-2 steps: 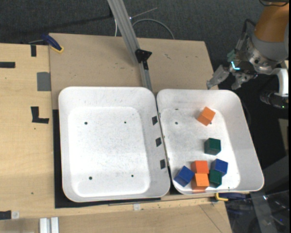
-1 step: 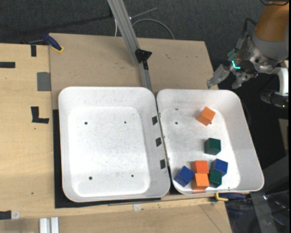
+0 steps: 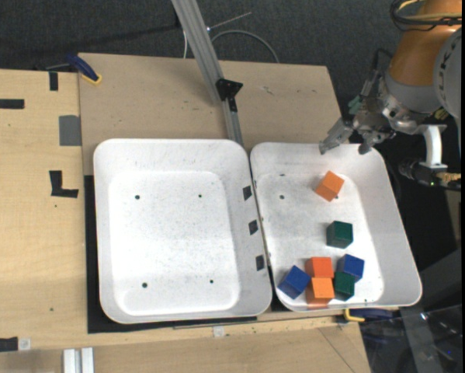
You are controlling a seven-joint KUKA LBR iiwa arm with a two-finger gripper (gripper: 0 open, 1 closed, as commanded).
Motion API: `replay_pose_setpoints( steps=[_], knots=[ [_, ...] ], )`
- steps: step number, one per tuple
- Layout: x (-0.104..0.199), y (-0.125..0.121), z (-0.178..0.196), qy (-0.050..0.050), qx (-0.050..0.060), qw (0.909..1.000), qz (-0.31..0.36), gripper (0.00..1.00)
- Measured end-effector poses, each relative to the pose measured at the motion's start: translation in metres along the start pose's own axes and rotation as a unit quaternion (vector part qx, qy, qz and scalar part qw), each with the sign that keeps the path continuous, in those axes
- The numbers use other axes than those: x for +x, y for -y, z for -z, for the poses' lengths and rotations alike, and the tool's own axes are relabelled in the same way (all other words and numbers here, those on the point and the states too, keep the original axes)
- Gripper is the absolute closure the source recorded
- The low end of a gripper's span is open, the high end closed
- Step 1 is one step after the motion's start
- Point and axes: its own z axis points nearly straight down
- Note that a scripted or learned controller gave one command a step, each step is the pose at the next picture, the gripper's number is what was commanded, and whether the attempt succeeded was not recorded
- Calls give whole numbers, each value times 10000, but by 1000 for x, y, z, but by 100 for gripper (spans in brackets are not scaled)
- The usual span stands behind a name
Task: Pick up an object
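Arm (image 3: 418,61) cut off right, gripper (image 3: 345,142) spread, nothing between

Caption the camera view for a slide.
Open gripper hovers above the right bin's orange cube.

The right bin (image 3: 387,208) was white and speckled — in it sat three orange blocks (image 3: 330,185), two blue blocks (image 3: 294,280) and two dark green blocks (image 3: 340,234); the counter (image 3: 30,208) was tan.

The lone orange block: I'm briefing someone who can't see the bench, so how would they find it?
Go to the right bin. In its upper half, apart from the cluster at the bottom, sits the orange block. Unlike the other orange blocks, it touches nothing.
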Motion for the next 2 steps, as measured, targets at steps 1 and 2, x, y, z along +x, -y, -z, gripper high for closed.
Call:
replay_pose_setpoints(
  steps=[1, 2],
  knots=[
    [6, -5, -48, -1, -2, 10000, 3, 0],
    [-1, -6, -109, 1, 6, 10000, -1, 0]
  ],
)
